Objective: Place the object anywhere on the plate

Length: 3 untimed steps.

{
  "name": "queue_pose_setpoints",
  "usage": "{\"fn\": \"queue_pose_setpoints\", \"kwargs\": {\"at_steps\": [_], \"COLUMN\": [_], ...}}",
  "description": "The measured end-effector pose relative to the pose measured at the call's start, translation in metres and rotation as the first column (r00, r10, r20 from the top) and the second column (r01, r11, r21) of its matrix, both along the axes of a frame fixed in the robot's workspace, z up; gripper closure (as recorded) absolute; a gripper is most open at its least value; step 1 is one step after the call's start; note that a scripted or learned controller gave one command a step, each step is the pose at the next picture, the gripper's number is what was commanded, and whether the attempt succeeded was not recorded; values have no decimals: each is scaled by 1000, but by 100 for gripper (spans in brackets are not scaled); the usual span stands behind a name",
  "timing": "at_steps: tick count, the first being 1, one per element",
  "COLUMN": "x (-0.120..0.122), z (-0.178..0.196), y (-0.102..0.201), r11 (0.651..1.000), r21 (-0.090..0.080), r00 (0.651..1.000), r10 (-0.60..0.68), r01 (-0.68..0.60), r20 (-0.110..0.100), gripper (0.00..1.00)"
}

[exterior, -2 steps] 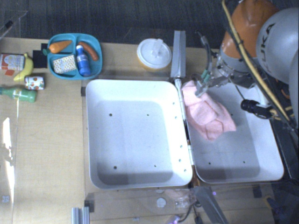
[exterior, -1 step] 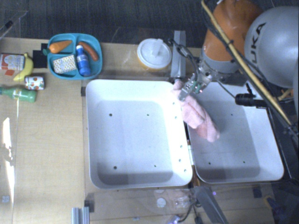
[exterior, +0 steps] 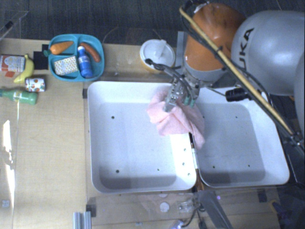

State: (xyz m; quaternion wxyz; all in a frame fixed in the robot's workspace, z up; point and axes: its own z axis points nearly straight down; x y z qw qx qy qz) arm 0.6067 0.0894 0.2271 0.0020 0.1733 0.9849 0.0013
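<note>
Landmark: left bin (exterior: pixel 119 142), the bigger-looking of 2 white bins. Gripper (exterior: pixel 177 98) sits over that bin's upper right corner, fingers closed on the top of a pink cloth (exterior: pixel 177 120); the cloth hangs bunched from the fingers and drapes down across the left bin's right wall, its lower tail reaching the seam with the right bin (exterior: pixel 243 147). So the object looks lifted, carry step in hand, placing not yet done. Blue divided plate (exterior: pixel 97 56) lies on the bench beyond the left bin's upper left corner, already loaded with toy food: carrot (exterior: pixel 62 46), blue bottle (exterior: pixel 85 61), other bits. White cup (exterior: pixel 157 54) stands just above the left bin's top edge, between gripper and plate. Next move, by my read: carry the cloth across the left bin toward that corner, clear the cup, lower over the plate, release. Risk: limp cloth drags or slips off the crowded plate.
</note>
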Motion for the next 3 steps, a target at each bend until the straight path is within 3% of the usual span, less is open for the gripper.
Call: {"fn": "queue_pose_setpoints", "kwargs": {"at_steps": [1, 2, 3], "x": [-3, -18, -18], "z": [6, 3, 4], "y": [47, 97, 97], "r11": [940, 939, 939], "r21": [-1, -1, 0], "r00": [940, 939, 939], "r10": [341, 343, 343], "r01": [-341, -343, -343], "r20": [2, 2, 3], "gripper": [100, 100, 0]}}
